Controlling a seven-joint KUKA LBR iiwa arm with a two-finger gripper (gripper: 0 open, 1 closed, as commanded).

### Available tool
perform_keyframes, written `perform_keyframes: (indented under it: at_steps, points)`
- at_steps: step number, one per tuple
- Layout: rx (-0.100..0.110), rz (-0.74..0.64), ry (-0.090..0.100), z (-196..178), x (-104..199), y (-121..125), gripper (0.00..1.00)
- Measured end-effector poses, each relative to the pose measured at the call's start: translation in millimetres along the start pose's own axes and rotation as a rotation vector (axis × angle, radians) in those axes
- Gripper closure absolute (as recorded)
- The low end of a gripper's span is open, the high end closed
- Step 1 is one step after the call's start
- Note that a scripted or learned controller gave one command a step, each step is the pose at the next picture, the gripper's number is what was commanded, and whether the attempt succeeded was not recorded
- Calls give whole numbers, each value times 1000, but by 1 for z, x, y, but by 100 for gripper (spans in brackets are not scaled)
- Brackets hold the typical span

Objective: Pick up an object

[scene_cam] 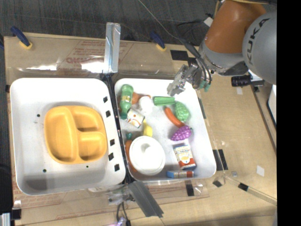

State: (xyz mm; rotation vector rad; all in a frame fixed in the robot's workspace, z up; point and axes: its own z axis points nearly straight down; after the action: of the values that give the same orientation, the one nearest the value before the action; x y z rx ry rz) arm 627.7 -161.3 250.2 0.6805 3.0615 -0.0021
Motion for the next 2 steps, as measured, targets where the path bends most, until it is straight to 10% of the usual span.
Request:
perform_keyframes:
  at_steps: [1,2]
  points:
    - [0,-177,0,-13,-31,-39,100]
    - [-2,-268,5,23,-9,7,100]
